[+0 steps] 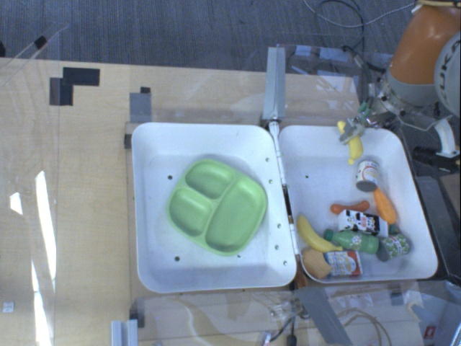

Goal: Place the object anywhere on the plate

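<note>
A green three-compartment plate [217, 206] lies in the middle of the left white bin [155, 265]. My gripper [354, 129] hangs over the far edge of the right bin [317, 157], below the arm's orange band [418, 45]. A small yellow object [355, 148] sits directly under the gripper, touching or nearly touching it. The view is too small to tell whether the yellow object is gripped or just lying in the bin. The plate holds nothing.
The right bin's near half is crowded: a small can [367, 174], an orange carrot [385, 206], a black-and-white carton [360, 223], a green bottle [356, 241], a banana [315, 235] and a brown lump [315, 264]. A metal divider [274, 85] stands between the bins at the back.
</note>
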You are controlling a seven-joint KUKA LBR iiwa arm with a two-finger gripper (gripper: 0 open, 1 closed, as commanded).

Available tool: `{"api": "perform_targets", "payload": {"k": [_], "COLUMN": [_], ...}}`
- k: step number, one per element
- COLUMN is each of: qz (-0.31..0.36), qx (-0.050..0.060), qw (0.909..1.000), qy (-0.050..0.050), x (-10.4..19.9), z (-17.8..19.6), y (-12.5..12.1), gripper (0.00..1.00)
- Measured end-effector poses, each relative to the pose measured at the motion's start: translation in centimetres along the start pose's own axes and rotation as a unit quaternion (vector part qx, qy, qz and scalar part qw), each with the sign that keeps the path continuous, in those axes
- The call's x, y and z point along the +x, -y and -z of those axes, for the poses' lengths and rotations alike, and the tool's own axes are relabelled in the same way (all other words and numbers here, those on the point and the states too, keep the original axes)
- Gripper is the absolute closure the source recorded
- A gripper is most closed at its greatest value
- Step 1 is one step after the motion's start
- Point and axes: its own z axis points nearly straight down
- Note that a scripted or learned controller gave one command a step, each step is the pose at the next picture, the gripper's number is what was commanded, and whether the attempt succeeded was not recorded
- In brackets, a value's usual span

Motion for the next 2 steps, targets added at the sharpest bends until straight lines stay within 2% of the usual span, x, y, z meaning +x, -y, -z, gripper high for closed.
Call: {"api": "perform_targets", "payload": {"k": [1, 2], "qz": [-0.016, -0.034], "qx": [0.0, 0.0], "qw": [0.9999, 0.9994], "qy": [0.0, -0.001], "x": [-6.0, 4.9], "z": [-4.9, -0.7], "y": [2.5, 4.3], "gripper": [1.0, 1.0]}}
